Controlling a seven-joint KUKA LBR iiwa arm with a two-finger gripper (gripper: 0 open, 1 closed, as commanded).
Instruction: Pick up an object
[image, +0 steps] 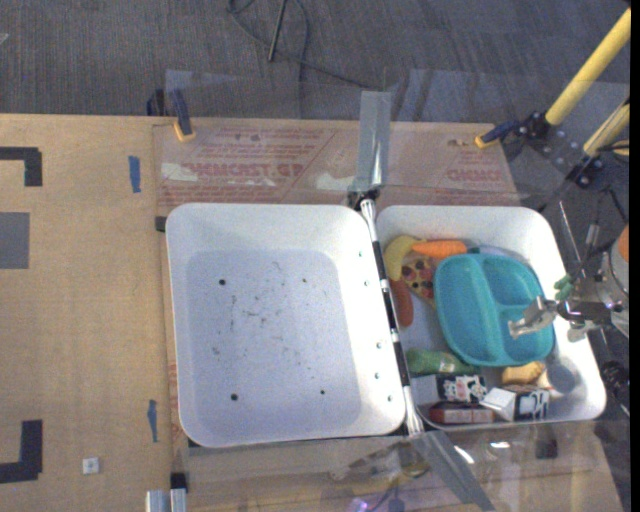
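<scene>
At the near edge of the worktop (80, 300), along the near wall of the right bin (575, 395), a flat dark packet with a red stripe (462, 413) is lying beside a small black-and-white carton (524, 403), and another small printed carton (460, 388) is sitting just behind them. A green piece (432, 361) is lying just to the left of these, close to the wall the two bins share, and a tan piece (524, 375) is resting near the cartons on the right.

Farther in, a teal divided tray (490, 305) is taking up the middle of the right bin. The hand (535, 318) is reaching in from the right edge of the worktop and hovering over the tray's near right part, its pale metal fingers (528, 322) seeming to touch the tray's surface. I cannot tell how far the fingers are spread, and nothing is showing between them. The other things in the bin are all lying apart from the hand, to its left and nearer side.

Left of the tray, a red-orange piece (402, 301) is lying along the shared wall. Beyond it, toward the bin's far left corner, a yellow banana (398, 254) and an orange carrot (440, 247) are lying close together, the carrot touching the tray's far rim.

The left bin (270, 320) is sitting alongside, its white floor speckled with small dark marks.
</scene>
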